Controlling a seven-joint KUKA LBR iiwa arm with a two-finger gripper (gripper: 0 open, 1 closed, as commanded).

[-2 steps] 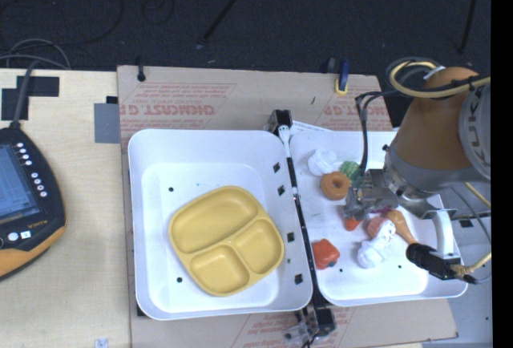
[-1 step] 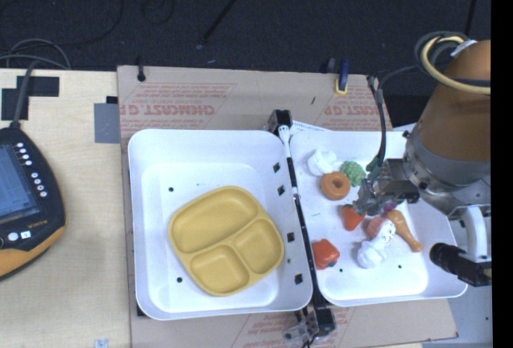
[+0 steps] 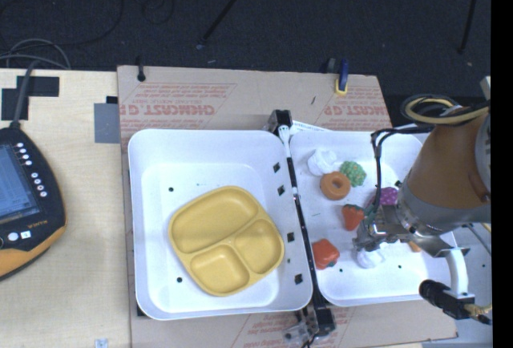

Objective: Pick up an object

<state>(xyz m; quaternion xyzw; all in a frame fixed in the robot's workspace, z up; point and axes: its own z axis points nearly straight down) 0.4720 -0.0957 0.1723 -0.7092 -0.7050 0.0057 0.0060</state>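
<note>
At the far left of the frame a teach pendant (image 3: 20, 190) lies on the counter (image 3: 80, 274). The left bin (image 3: 152, 170) holds a yellow divided plate (image 3: 226, 240). In the right bin (image 3: 385, 294) the candidate objects sit loose: a red piece (image 3: 325, 253), a brown ring (image 3: 335, 185), a green knobbly piece (image 3: 352, 172), a red strawberry-like piece (image 3: 353, 216) and a purple piece (image 3: 389, 196). The tool (image 3: 370, 246) is low over a small white object (image 3: 367, 259); whether it is clenched or released I cannot tell. Nothing appears lifted, so I judge the pick not yet done.
</note>
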